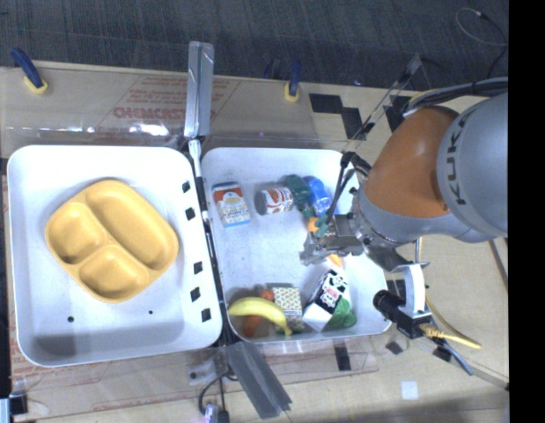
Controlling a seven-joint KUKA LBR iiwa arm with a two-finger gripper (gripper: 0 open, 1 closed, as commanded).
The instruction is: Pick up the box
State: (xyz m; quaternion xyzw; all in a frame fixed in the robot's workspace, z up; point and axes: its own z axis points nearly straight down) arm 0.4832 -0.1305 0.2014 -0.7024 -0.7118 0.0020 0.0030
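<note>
2 shallow white bins side by side on the cardboard-covered tabletop [96,95]. Left white bin [43,324] holds a yellow 3-compartment plastic tray [112,239], set toward its centre.

Right white bin [263,247] holds the clutter. Small orange-and-white box [230,204] lies near the bin's upper left corner, just beside a red-and-white can [274,200] on its side. Green and blue items [307,190] sit right of the can. Along the lower edge: yellow banana [259,312], patterned small carton [287,299], black-and-white cow-print carton [326,295] over something green.

Grey arm with orange band [413,179] reaches in from the right. Jaws [329,248] hang low over the bin's right-centre, well apart from the orange-and-white box. Cannot tell whether they are open or closed.
</note>
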